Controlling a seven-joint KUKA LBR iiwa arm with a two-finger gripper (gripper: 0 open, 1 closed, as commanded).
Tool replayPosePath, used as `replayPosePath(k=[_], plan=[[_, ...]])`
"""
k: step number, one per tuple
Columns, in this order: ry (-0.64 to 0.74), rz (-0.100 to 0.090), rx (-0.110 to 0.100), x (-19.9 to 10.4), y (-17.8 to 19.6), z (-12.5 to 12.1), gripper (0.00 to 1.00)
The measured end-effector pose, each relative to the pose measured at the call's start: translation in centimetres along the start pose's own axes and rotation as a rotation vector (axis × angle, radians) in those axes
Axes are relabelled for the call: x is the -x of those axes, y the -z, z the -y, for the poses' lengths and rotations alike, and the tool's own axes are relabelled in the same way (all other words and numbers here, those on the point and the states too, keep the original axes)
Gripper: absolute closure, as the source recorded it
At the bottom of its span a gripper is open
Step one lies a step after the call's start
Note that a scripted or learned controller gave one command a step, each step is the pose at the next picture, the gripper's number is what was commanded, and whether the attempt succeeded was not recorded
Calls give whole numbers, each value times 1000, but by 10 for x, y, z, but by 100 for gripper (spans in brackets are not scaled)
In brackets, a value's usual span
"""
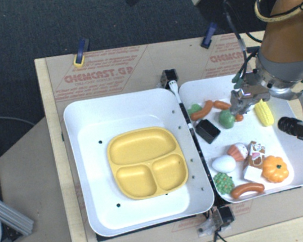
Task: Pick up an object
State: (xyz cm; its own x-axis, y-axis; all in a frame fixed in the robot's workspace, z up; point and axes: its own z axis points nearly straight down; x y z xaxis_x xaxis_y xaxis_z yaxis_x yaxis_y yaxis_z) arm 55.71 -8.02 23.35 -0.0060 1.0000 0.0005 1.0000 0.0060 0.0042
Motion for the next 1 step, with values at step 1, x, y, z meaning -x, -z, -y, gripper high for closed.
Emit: replayPosePath(k=[1], plan=[[1, -3, -7, -60, -10, 3, 100]])
